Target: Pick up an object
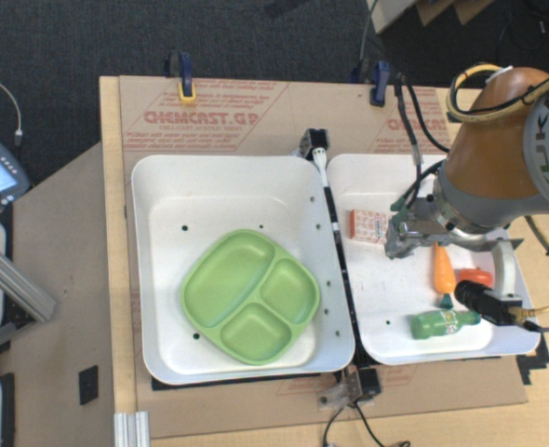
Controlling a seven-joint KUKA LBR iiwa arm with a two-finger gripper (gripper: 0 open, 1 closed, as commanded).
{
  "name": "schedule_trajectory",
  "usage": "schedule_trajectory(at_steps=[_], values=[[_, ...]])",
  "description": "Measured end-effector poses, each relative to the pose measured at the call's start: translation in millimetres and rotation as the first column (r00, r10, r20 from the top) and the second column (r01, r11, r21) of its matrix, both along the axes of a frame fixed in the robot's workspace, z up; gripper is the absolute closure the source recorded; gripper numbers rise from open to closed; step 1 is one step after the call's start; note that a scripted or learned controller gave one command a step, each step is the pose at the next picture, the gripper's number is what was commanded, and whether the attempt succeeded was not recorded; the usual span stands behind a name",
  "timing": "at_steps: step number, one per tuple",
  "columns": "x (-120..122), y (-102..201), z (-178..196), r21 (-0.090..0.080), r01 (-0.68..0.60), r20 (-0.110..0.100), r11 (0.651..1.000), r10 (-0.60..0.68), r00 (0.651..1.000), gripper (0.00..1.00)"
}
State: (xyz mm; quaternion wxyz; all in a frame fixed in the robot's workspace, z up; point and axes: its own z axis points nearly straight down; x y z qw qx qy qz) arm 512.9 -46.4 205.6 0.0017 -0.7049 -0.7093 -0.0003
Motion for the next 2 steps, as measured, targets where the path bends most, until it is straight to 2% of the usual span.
schedule_trajectory(at_steps=[1,2], values=[[11,53,13,-0.001,-0.001,0.005,1.000,0.001,1.000,1.00],[10,99,24,-0.001,0.000,0.004,1.000,0.000,1.000,1.00]])
